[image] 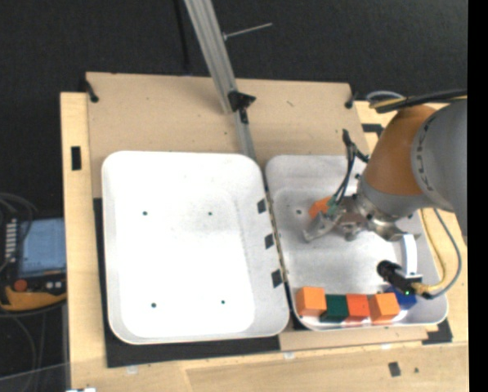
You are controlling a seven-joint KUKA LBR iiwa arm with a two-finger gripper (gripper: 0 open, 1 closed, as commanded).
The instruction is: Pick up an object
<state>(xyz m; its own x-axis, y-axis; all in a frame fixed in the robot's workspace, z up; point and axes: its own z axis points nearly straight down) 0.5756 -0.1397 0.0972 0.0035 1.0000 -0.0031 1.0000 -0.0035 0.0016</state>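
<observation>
No text, label, brand, number or sign can be read on anything that is shown here.

The arm [436, 158] comes in at three o'clock as a thick, rounded grey body with a smooth matte shell. An orange band [391, 158] wraps it above the wrist, broad and dome-like from this angle. Below the band sits a darker grey metal wrist section. Thin black cables [347, 170] loop off the band's nine o'clock side and run down toward the gripper [325, 219], which is small, grey and metallic. A white bracket with a black fitting [399, 272] hangs at five o'clock.
</observation>
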